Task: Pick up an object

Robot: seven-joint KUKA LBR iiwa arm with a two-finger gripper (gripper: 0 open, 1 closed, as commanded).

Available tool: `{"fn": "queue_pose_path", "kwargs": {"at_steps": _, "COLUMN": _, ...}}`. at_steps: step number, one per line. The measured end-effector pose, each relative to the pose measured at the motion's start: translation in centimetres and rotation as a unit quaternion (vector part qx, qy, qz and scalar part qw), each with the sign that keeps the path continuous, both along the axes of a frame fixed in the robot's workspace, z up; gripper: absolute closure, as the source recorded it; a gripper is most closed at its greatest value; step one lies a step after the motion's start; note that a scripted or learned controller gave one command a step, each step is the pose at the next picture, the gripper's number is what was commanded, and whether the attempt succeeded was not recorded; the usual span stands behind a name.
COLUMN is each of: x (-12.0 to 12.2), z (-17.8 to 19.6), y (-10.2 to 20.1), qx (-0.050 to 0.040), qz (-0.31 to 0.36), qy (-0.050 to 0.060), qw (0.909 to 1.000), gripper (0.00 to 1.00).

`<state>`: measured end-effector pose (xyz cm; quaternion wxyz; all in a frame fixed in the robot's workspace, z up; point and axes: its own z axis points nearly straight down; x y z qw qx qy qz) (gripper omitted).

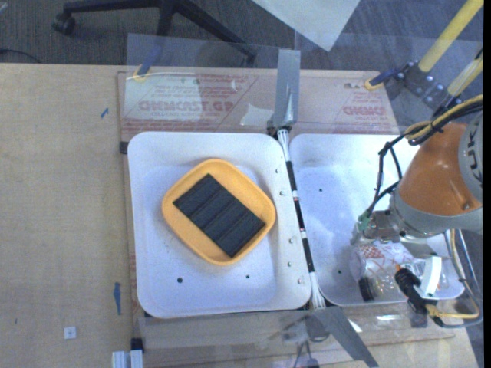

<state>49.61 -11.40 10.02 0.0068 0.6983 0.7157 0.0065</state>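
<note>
A yellow-orange dish (219, 210) with a black ridged insert lies in the left bin (153, 282). In the right bin (330, 198) a crinkled clear packet (374, 257) with red print rests near the front edge. My gripper (387, 282) hangs low over that packet, below the orange band of the arm (437, 179). It is open, with one dark fingertip (367, 288) at the packet's front left and the other further right. The arm hides the rest of the packet.
A grey divider (295, 221) runs between the two bins. A clear plastic sheet with red lettering (184, 106) lies behind them. Yellow and black cables (449, 309) trail at the right bin's front right corner.
</note>
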Motion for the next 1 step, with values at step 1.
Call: {"fn": "queue_pose_path", "kwargs": {"at_steps": 1, "x": 2.78, "z": 16.29, "y": 3.74, "qx": -0.0018, "qz": 0.157, "qy": 0.008, "qw": 0.9876, "gripper": 1.0}}
